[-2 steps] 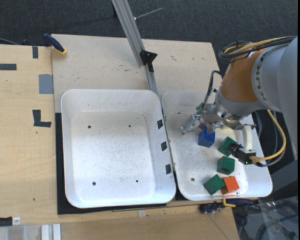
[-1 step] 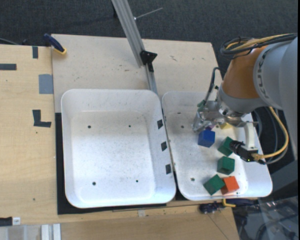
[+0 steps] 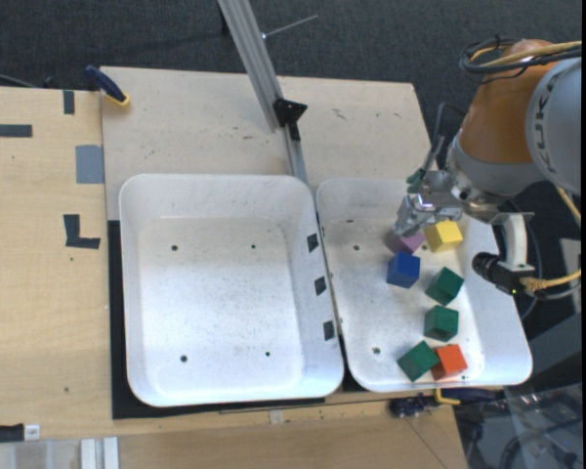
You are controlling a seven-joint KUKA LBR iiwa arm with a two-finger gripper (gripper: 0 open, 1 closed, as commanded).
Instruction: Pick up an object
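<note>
The gripper [image 3: 417, 221] sits low over the purple block [image 3: 404, 243] in the right bin [image 3: 356, 360]; whether its fingers are apart, I cannot tell. Blocks crowd that bin's right side, its left floor open.

Coloured blocks [image 3: 432, 301] — right bin [image 3: 361, 262]

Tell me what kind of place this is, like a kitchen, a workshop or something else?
Most likely a robotics lab bench set up for grasping trials. A grey and orange arm reaches over two white bins, small coloured blocks lie in the right bin, and tape marks dot the wooden bench.
</note>
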